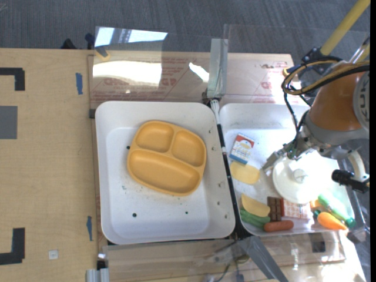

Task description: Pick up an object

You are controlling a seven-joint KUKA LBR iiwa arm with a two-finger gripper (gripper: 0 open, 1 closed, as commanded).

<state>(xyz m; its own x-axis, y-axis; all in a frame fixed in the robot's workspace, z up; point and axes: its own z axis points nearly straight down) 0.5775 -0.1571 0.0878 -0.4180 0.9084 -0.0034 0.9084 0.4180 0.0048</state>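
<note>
The grey arm with its orange band (332,101) leans in from the right, over the right-hand shallow white bin (261,117). Its tool (289,153) hangs low above that bin, just beside a round white plate-like object (299,181), and I cannot tell from here whether it is spread or pressed together; nothing visibly sits in it.

The right bin is crowded. A small white carton with blue and red print (241,148) lies near the bin's left wall, a pale yellow slab like a cheese slice (245,173) just below it. Along the near edge lie a yellow wedge (255,205), a green pod-shaped piece (254,218), a brown chocolate-like bar (275,207) and a red sausage-like piece (277,226). An orange toy carrot (330,220) rests at the right, perhaps touching something green beside it.

The left white bin (111,175) carries a yellow three-compartment plate (167,157), sitting flat on the wooden counter (44,157).
</note>
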